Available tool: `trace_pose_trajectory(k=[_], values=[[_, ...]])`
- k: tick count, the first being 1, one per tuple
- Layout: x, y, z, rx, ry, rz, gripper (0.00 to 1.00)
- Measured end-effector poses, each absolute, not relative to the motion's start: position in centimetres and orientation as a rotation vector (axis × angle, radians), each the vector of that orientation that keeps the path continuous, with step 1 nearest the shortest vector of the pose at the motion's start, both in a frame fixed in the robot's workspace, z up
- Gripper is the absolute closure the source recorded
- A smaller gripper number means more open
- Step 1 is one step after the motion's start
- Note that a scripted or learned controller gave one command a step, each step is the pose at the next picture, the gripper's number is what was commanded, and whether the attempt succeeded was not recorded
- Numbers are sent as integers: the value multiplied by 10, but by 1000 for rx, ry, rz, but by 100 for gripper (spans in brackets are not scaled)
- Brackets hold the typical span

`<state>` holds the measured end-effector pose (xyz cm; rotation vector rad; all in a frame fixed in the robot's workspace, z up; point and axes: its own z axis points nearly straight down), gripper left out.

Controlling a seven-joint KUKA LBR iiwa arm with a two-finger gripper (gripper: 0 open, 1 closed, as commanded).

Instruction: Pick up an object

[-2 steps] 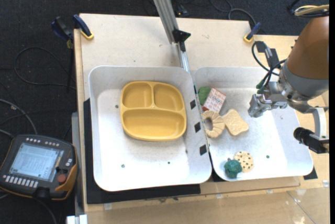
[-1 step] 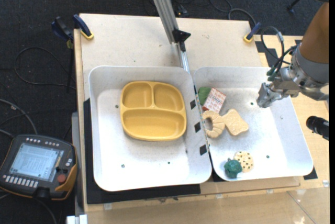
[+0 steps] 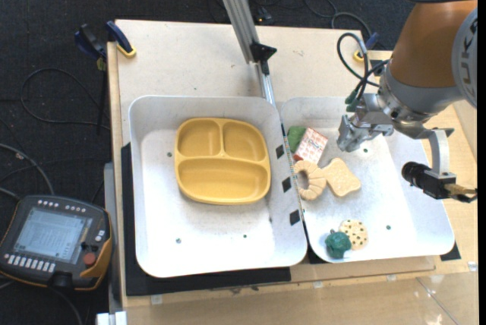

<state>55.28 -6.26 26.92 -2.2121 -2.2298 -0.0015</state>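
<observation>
Yellow plastic, a three-compartment tray (image 3: 222, 159), sits in the middle of the left bin (image 3: 152, 240) on the desk (image 3: 190, 50). The right bin (image 3: 425, 225) holds the loose things: a toast-shaped piece (image 3: 342, 178) and a pale croissant-like piece (image 3: 310, 179) touching each other near the bin's left wall, a red and white packet (image 3: 311, 143) with a green piece (image 3: 295, 137) just beside it toward the far left corner, and a green broccoli-like lump (image 3: 337, 242) next to a spotted cookie (image 3: 354, 233) at the near edge. The gripper (image 3: 351, 135) hangs over the far part of the right bin, above bare floor between the packet and the toast, with nothing visibly in its jaws; whether they are apart or together cannot be told.
</observation>
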Motion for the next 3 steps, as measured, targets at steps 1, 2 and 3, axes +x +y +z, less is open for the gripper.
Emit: trace_pose_trajectory(k=[1, 2, 3], values=[[578, -14, 267, -2213, -2230, -3, 100], [589, 36, 248, -2212, -2229, 1, 100], [610, 80, 238, -2214, -2230, -2, 100]])
